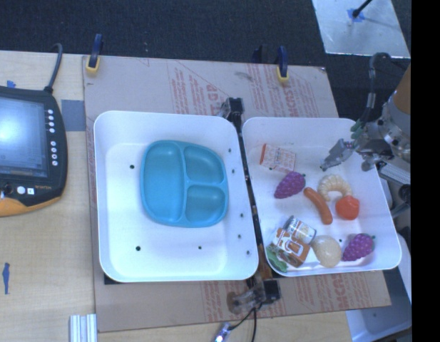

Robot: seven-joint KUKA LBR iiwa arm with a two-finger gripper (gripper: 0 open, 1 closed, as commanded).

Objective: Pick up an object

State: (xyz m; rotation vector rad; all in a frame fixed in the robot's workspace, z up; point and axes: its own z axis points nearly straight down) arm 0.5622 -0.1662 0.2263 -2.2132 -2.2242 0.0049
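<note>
Far left of frame: dark control pendant point(23, 148), screen lit. Left bin point(109, 191) carries a blue divided plate point(184, 184) at centre. Right bin point(391, 251) holds the pickable items: a packet point(278, 157), purple grapes point(290, 184), a curled pastry point(334, 184), a sausage point(318, 205), a red tomato point(347, 207), a printed carton point(294, 240), a pale egg point(326, 251), more grapes point(358, 246). Gripper point(351, 152) at the bin's upper right, fingers spread, nothing between them. Pastry lies nearest. Best approach, in my judgement: drop straight down, straddle one item, avoid neighbours.
</note>
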